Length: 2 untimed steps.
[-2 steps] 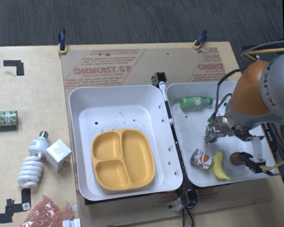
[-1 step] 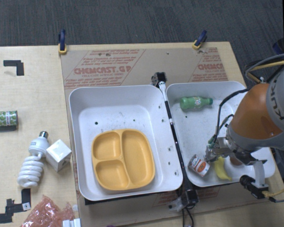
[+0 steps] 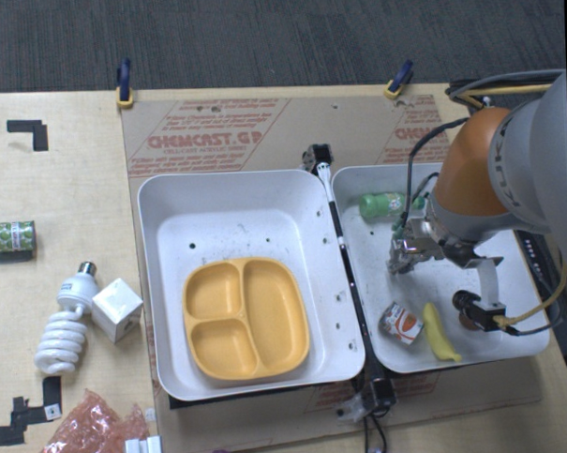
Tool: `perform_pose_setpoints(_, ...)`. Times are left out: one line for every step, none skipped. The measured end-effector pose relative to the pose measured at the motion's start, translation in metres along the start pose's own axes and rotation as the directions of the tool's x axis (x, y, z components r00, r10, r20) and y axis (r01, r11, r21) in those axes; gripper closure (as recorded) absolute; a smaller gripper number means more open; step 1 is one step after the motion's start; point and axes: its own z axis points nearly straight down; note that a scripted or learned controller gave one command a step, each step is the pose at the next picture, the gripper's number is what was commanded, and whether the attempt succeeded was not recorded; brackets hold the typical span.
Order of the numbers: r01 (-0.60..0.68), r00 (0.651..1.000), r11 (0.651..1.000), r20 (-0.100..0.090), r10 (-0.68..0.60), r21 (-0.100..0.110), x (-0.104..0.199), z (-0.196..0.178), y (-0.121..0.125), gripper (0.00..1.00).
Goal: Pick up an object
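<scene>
nothing lifted yet: tool [image 3: 404, 255] hangs low over the right bin [image 3: 361, 293], whether its fingers are spread or pressed together can't be told. green bottle [image 3: 382, 204] lies just far-left of it, crumpled packet [image 3: 401, 323] and banana [image 3: 440, 332] sit nearer. grasp and lift remain.

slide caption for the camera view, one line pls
KUKA arm reaches into right bin holding banana, green bottle; yellow divided plate in left bin.

You see the hand [image 3: 404, 253] low in the right bin [image 3: 361, 293], near a green bottle [image 3: 381, 204]; a banana [image 3: 441, 333] and crumpled wrapper [image 3: 400, 323] lie below it.
</scene>
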Motion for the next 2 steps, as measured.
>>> perform_pose_setpoints(-0.002, 1.000, 1.000, 0.000, 0.002, 0.001, -0.020, 0.000, -0.034, 0.00)
perform_pose_setpoints(0.002, 1.000, 1.000, 0.001, -0.002, 0.000, -0.013, 0.000, 0.065, 0.00)
